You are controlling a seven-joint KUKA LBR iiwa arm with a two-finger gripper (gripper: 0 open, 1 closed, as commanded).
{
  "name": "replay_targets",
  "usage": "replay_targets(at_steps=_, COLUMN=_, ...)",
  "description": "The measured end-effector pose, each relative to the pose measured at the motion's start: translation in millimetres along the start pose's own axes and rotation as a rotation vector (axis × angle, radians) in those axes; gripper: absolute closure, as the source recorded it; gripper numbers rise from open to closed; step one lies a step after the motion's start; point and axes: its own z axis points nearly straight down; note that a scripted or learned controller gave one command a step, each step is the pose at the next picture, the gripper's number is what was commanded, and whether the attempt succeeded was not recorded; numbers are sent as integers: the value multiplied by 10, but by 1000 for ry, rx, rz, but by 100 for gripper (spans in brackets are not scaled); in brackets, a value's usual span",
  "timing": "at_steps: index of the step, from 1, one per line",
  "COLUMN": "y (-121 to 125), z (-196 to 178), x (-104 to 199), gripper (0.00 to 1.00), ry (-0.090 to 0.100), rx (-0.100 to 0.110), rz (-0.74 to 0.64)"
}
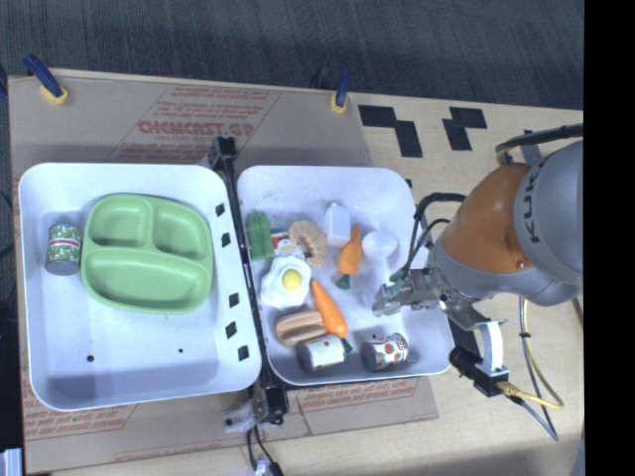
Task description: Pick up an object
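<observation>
Cans (384,350) are lying along the right bin's (327,178) near wall, beside a hot dog (299,324), carrots (329,307) and a fried egg (287,281). Nothing is being held. Gripper (395,296) is hovering at that bin's right side, above the nearer can; jaw state: cannot tell. Recommended: descend squarely over one isolated item, avoiding the crowded neighbours. Left bin is holding a green tray (149,253).

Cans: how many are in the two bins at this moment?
3. One can stands at the left bin's left edge beside the green divided plate. Two cans lie on their sides along the right bin's front edge. Others could be hidden under the arm.
</observation>
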Motion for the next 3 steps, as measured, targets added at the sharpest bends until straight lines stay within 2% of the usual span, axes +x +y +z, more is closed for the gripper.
replay_targets(at_steps=1, y=0, z=1, x=1, gripper=0, ry=0, rx=0, rz=1)
replay_targets(at_steps=2, y=542, z=234, x=859, gripper=0, ry=0, rx=-1, rz=5)
replay_targets(at_steps=3, y=543, z=138, x=858, gripper=100, ry=0, rx=1, rz=1)
